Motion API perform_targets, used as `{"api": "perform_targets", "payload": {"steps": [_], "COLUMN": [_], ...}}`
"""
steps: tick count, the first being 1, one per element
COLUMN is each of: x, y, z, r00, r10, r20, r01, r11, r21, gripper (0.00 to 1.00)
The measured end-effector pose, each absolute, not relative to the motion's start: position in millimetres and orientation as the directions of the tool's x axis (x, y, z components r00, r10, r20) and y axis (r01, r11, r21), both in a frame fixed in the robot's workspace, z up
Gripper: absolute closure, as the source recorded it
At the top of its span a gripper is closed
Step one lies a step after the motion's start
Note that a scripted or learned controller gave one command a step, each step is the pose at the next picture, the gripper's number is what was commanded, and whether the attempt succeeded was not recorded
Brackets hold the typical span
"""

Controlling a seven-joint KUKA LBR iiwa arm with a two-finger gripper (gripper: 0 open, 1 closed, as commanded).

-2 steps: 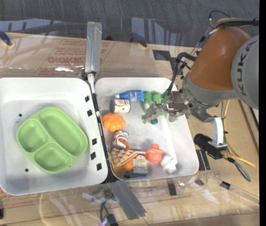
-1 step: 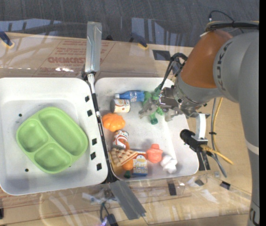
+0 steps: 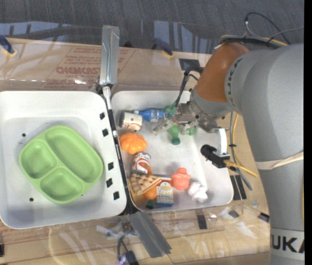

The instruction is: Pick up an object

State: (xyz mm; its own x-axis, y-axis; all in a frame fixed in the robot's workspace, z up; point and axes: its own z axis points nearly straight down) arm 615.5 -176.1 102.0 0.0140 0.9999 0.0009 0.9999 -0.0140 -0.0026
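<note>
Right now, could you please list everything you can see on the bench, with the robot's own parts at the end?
left bin: 1, white, left half of bench
divided plate: 1, light green, inside left bin
right bin: 1, white, beside left bin
bottle: 1, blue and white, lying at right bin's far edge
pumpkin toy: 1, orange, right bin's left side
can: 1, red and white, below pumpkin toy
waffle toy: 1, tan, near-left corner
carton: 1, blue and yellow, near edge
pink toy: 1, pink-red, right of carton
white toy: 1, white, near-right
green toy: 1, green, under gripper
arm: 1, grey with orange band, from the right
gripper: 1, metallic, over right bin's far side
</note>
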Motion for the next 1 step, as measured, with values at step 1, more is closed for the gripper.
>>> {"api": "perform_targets", "payload": {"steps": [1], "x": [615.0], "y": [-176.1], "z": [111.6], "r00": [0.01], "r10": [1.0], "r20": [0.001], "r01": [1.0], "r11": [-0.01], "r21": [-0.006], "gripper": [1.0]}}
